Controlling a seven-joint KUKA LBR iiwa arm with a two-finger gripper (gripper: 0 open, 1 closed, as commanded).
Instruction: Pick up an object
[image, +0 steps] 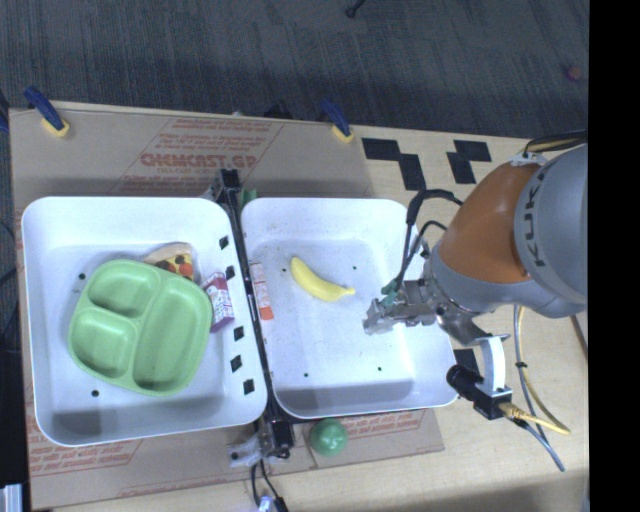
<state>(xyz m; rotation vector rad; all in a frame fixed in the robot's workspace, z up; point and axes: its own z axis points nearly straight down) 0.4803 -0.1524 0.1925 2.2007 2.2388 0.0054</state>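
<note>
I see the banana (320, 281) in the middle of the frame, in the right bin (330, 215). It lies just left of my end effector (383, 315) and a bit higher, its long side slanting down to the right. I cannot tell if the end effector is spread or pressed together.

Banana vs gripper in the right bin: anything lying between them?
No. In the camera view the stretch of right bin floor between the banana and the gripper is bare white. The gripper sits right of the banana and slightly lower, apart from it.
</note>
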